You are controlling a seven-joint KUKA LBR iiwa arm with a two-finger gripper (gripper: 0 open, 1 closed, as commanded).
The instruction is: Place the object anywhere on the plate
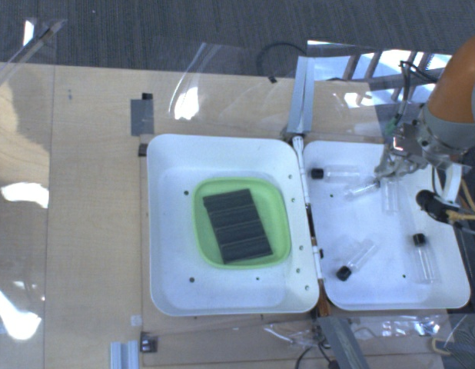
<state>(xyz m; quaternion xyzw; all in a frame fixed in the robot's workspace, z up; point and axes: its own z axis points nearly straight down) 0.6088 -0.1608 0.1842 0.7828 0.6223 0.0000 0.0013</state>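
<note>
In the left white bin, a dark ribbed rectangular block is seen lying on the green square plate, long axis slanted. The gripper is found well right of it, above 4 clear black-capped vials; its grip cannot be told.

Arm (orange-banded) reaching from right, hand lowered.

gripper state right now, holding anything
gripper: above the right bin, among clear vials; open or shut cannot be told, and no held object is visible.
</note>
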